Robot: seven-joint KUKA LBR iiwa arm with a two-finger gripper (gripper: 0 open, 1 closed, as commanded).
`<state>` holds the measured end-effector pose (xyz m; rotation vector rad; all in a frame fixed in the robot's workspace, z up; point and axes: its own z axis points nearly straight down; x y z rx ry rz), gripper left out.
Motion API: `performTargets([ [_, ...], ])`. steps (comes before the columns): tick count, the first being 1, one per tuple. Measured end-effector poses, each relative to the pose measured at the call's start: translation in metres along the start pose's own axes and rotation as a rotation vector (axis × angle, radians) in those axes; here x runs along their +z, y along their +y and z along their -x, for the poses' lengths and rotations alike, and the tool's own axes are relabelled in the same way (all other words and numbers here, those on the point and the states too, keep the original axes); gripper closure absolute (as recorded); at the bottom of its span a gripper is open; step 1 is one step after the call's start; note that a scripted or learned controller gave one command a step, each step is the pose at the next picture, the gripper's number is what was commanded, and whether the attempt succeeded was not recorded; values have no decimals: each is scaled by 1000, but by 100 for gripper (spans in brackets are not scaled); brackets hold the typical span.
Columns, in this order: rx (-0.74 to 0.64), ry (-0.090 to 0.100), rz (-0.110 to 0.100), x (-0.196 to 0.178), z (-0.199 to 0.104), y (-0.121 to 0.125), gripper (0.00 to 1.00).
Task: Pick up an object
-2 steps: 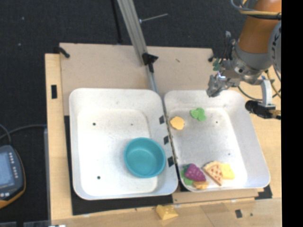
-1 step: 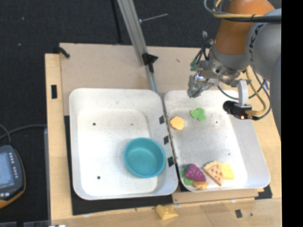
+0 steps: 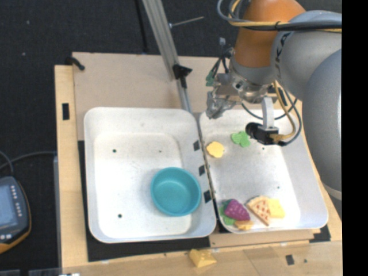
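Now the gripper (image 3: 214, 111) hovers empty above the right bin (image 3: 299, 177), fingers slightly apart; just below, the yellow toy (image 3: 215, 149) looks light, stiff, best pinched across its edges

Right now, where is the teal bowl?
The teal bowl sits in the left bin, toward its near right corner, close to the divide with the right bin.

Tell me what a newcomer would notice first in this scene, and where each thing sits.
The grey arm with its orange band fills the upper right, its gripper hanging over the far left corner of the right bin. A teal bowl stands in the left bin, near its right wall. Bright toy foods cluster at the right bin's near edge.
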<state>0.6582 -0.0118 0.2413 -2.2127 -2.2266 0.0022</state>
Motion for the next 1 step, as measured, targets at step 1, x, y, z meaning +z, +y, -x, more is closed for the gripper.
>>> performTargets([
  [1,-1,1,5,-10,-50,1,100],
])
